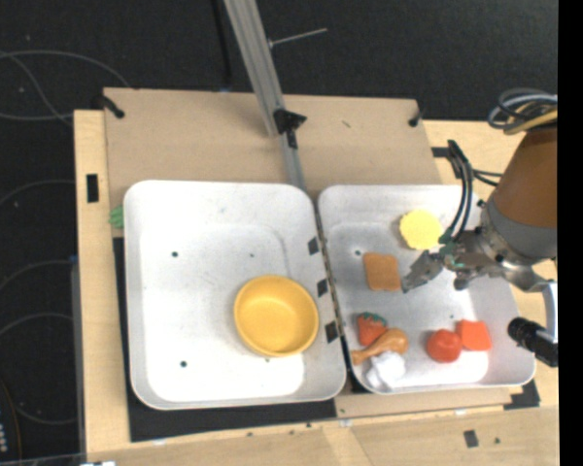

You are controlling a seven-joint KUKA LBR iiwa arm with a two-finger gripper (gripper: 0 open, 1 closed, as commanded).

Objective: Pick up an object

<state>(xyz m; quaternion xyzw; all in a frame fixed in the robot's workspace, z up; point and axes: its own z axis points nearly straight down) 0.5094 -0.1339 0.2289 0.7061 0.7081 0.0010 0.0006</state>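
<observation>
Two dark fingers [418, 270] of the jaws [439, 272] reach down into the right bin [355, 212], spread somewhat apart with nothing between them; one tip hangs just beside the brown block [382, 272], though whether it touches cannot be told. That block, a tan-brown squarish piece lying flat, sits near the middle of the right bin, left of the jaws. Above the jaws lies a yellow round piece [420, 228], close to the cables running down the grey arm [525, 212] with its orange band. Toward the near edge of the same bin rest a red round object [443, 346] touching an orange cube [474, 335], and, farther left, a red strawberry-like piece [370, 328], a small orange curved item [389, 343] and a white lump [389, 368] bunched together in the corner. In the left bin [175, 221] a yellow bowl [276, 316] stands upright near the dividing edge. Both bins sit on the pale wooden counter [223, 124].
</observation>
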